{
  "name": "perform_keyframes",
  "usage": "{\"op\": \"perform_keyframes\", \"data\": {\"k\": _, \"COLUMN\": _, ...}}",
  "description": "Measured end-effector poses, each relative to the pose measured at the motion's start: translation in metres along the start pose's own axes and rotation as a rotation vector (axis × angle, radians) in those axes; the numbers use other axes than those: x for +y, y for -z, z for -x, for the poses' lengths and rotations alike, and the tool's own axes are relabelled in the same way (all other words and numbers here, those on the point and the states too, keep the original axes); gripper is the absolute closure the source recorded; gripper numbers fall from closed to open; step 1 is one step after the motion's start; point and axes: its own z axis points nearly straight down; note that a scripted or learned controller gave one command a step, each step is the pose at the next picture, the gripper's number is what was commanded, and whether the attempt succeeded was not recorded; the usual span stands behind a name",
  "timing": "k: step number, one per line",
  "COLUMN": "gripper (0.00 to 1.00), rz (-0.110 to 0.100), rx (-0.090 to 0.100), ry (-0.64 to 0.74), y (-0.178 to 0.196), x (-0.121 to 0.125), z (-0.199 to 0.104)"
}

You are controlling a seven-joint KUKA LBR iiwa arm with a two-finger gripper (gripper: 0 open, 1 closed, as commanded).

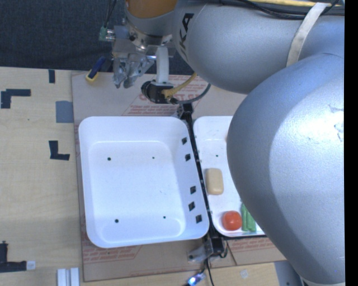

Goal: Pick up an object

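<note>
Your hand (127, 78) hangs at the top of the frame, past the far rim of the left bin (89, 167), over the brown cardboard sheet (106, 103) on the wooden tabletop (33, 184). Metal fingers (124, 71) point down, close together; nothing visible between them, so it grasps nothing, but you can't tell from here how far it's open. An orange band (148, 5) sits right above the hand, with the smooth grey arm (291, 145) bulking out to its right and toward the camera.

Left bin: glossy white plastic, shallow, rounded corners, four small dark dots on its floor. It lies below the hand, toward the camera.

Right bin (215, 139), same white plastic, is down and right of the hand, well apart from it and partly covered by the arm. In it you have a pale tan rounded block, possibly a sponge or soap (214, 181), a round red tomato-like object (232, 220), and a green object (248, 219) just beside the red one, half hidden by the arm.

Black clips (193, 184) line the seam between the bins.
</note>
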Motion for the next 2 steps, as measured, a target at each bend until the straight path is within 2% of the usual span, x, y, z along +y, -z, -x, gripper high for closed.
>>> {"op": "perform_keyframes", "data": {"k": 1, "gripper": 1.0, "rz": -0.011, "rx": -0.006, "ry": 0.0, "y": 0.0032, "x": -0.0014, "z": 0.0008}}
{"op": "perform_keyframes", "data": {"k": 2, "gripper": 0.0, "rz": -0.012, "rx": -0.007, "ry": 0.0, "y": 0.0025, "x": -0.0015, "z": 0.001}}
